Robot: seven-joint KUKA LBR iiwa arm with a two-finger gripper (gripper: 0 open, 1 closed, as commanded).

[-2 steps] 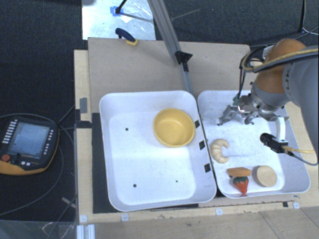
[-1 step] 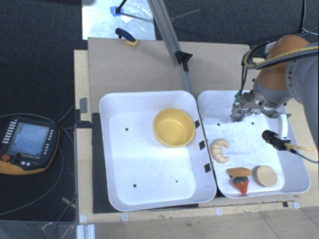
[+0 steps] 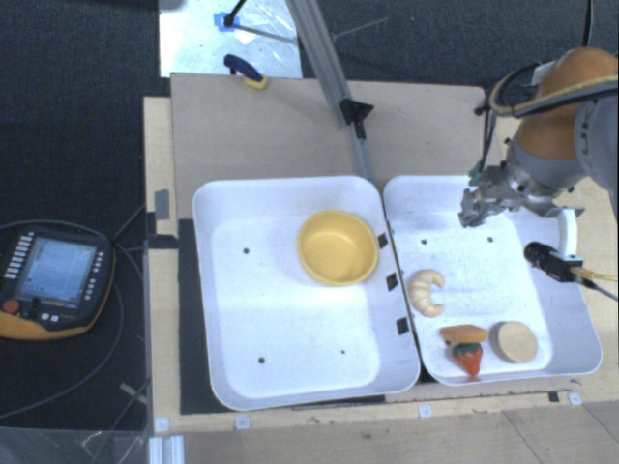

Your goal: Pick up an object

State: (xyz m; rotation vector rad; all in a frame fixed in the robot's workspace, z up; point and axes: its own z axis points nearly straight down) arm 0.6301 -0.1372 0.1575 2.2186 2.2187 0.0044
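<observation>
While the gripper (image 3: 473,211) is held over the bare upper part of the right bin (image 3: 580,351), whether open cannot be told, the croissant (image 3: 427,291) lies apart, nearer the front.

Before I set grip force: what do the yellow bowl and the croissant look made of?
Bowl: probably hard plastic, going by its even yellow colour and smooth matte rim. Croissant: likely moulded plastic toy food, pale, smooth and faintly glossy, though it could be foam.
</observation>
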